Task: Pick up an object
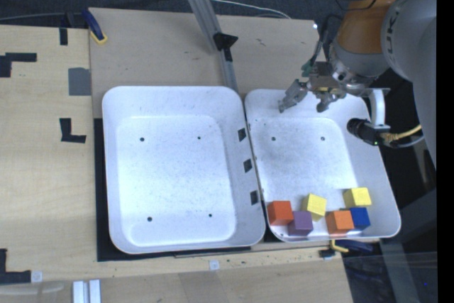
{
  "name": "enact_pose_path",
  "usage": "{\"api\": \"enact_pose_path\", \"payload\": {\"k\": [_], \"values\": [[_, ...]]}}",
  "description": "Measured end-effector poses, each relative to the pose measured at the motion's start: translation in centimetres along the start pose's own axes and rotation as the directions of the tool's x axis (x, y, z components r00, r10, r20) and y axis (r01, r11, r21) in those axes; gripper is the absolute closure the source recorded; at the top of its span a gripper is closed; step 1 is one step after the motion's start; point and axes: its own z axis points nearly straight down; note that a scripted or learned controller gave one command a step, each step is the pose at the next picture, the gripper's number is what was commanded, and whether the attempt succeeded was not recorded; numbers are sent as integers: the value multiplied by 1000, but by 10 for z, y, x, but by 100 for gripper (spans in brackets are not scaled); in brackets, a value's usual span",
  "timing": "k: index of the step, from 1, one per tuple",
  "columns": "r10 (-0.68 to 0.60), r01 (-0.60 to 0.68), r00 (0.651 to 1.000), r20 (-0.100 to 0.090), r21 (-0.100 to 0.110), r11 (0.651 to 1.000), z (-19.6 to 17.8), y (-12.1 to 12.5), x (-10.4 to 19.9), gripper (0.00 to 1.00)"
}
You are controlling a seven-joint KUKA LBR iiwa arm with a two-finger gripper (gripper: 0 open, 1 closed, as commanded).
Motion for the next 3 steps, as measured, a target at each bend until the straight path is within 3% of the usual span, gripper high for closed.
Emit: {"api": "enact_pose_path", "payload": {"k": [1,2,3], "values": [[0,0,1000,2,3,1000,87,45,-13,0],[1,-1,1000,1,-4,1000,41,36,-9,0],[-4,4,1000,-2,-2,1000,15,16,44,0]]}}
